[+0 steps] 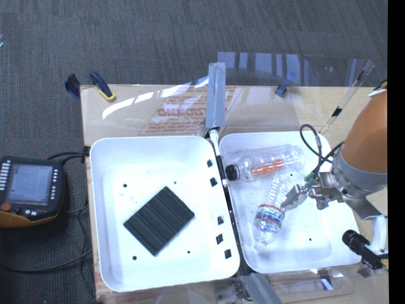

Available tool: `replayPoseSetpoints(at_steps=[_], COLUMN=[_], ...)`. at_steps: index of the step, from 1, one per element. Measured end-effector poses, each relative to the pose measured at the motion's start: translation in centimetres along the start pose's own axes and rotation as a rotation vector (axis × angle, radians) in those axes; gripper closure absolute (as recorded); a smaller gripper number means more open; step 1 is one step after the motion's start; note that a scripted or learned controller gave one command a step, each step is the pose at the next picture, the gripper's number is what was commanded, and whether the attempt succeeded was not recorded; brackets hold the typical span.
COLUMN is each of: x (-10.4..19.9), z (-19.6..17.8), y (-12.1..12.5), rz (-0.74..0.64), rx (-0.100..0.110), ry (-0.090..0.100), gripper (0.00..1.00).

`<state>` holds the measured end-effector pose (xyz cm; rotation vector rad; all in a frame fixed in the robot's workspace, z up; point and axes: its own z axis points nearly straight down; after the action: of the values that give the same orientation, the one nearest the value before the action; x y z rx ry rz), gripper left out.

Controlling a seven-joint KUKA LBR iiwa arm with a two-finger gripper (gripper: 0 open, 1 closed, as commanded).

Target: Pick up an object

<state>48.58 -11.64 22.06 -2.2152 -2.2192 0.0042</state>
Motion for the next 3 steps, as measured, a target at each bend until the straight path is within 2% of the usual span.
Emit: replayPoseSetpoints(at_steps=[1,2,3], x=[1.9,6.0,1.6], z=[13.4,3.5,13.4], y=[2.2,2.1,3.1], rz=[0.057,0.174,0.069], rx=[-0.002,-0.002,-0.001], ry=[0.001,-0.001,0.000], gripper=[0.00,0.00,0.00])
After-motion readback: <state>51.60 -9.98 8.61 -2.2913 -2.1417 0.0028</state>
